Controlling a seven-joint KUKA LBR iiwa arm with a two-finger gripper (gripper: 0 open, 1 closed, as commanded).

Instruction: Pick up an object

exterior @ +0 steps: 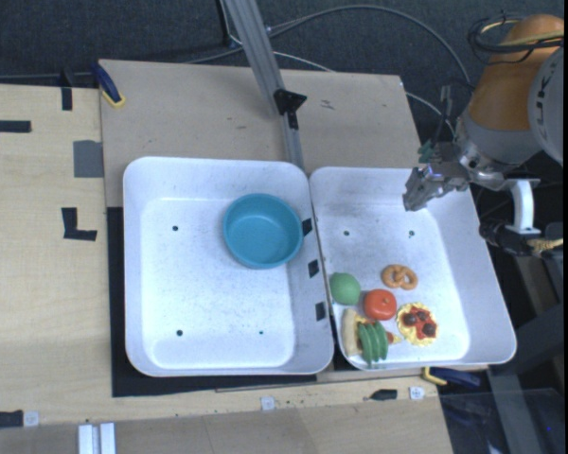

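Observation:
The right bin holds a cluster of toy foods near its front: a green round piece, a red tomato, a brown pretzel, a small pizza, a green ridged vegetable and a yellow piece partly under it. My gripper hangs over the far right part of this bin, well behind the foods, with nothing seen between its fingers. A blue bowl sits in the left bin.
A slanted metal pole crosses above the bench down to the seam between the bins. Cables run behind the bins toward the arm. A yellow-blue clamp sits at the bench's far left corner.

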